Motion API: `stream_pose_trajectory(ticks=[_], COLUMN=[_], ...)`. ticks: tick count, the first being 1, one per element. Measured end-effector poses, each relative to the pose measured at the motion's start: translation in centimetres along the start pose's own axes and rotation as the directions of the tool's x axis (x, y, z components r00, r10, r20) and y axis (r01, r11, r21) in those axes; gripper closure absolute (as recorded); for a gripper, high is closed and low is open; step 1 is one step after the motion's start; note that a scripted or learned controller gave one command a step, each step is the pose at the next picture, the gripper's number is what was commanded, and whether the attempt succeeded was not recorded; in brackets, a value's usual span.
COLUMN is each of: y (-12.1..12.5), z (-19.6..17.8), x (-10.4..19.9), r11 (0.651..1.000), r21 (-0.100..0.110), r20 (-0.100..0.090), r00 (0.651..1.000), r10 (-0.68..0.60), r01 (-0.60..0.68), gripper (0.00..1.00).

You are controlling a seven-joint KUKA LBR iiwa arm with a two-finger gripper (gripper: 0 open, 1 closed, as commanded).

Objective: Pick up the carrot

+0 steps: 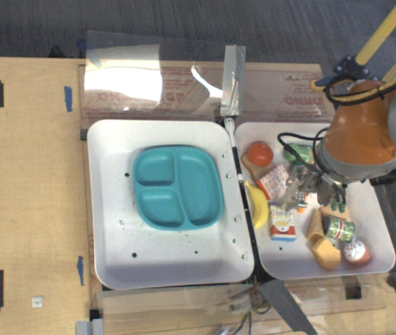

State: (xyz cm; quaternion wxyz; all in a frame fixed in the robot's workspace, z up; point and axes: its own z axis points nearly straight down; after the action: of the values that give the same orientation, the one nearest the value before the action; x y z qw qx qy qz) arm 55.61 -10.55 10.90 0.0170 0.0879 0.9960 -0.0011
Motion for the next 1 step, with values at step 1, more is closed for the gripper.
stream_pose_trajectory(ticks=[1], y=[0.03], z=[0.02], x=[0.02], r11=[1.000], r21=[0.000], r20=[-0.001], r00=[1.000], r10=[-0.001], r01=[0.001], gripper=[0.00])
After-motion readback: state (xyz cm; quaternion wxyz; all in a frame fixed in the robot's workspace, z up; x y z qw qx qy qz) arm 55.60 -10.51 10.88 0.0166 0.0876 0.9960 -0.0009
